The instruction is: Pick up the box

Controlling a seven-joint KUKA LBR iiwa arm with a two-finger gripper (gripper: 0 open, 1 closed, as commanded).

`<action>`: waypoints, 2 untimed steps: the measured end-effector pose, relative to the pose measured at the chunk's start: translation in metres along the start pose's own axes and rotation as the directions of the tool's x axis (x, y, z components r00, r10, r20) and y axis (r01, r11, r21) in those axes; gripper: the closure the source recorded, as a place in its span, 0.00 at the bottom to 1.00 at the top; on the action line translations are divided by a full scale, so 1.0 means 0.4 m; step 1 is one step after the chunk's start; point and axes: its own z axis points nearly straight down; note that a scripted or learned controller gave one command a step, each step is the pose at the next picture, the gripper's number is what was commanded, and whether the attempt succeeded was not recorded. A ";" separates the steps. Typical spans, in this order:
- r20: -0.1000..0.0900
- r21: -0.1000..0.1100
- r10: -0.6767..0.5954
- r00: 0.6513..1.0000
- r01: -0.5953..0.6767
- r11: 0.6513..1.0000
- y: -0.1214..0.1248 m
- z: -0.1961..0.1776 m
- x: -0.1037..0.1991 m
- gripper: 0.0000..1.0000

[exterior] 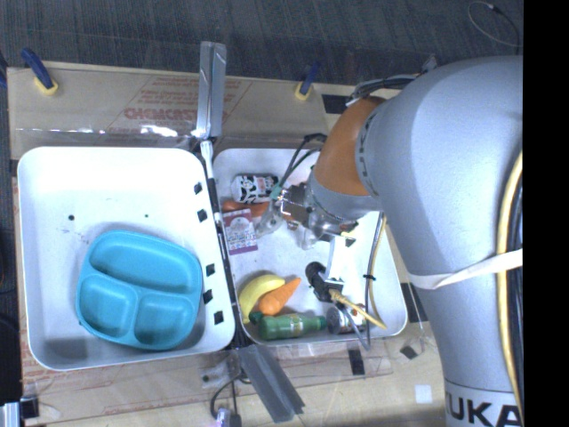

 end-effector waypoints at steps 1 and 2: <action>-0.004 0.004 -0.010 1.000 0.010 1.000 0.155 -0.458 0.116 0.00; -0.004 0.007 -0.008 1.000 0.008 1.000 0.102 -0.346 -0.060 0.00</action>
